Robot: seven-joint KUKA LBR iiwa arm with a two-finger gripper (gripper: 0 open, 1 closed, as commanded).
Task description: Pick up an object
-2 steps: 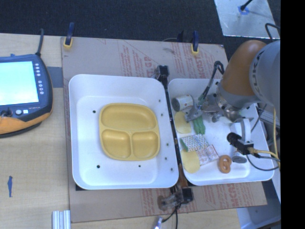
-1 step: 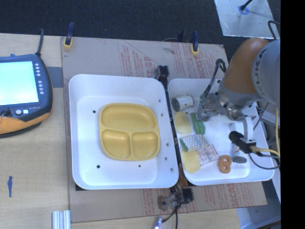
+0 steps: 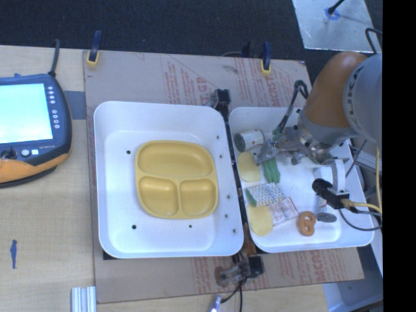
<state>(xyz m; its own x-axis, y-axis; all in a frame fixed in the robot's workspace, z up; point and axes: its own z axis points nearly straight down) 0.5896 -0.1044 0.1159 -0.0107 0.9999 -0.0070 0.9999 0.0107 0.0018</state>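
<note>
Jaws on the gripper point(image 3: 268, 149): honestly can't tell how they stand, they're low in the right bin point(image 3: 354, 239) over the clutter.
Camera view: nothing looks lifted yet, I'd say. Green object point(image 3: 271, 171) lies just under the gripper, yellow divided tray point(image 3: 175, 178) sits in the left bin point(image 3: 110, 174), pretzel point(image 3: 306, 223) near the front.
</note>
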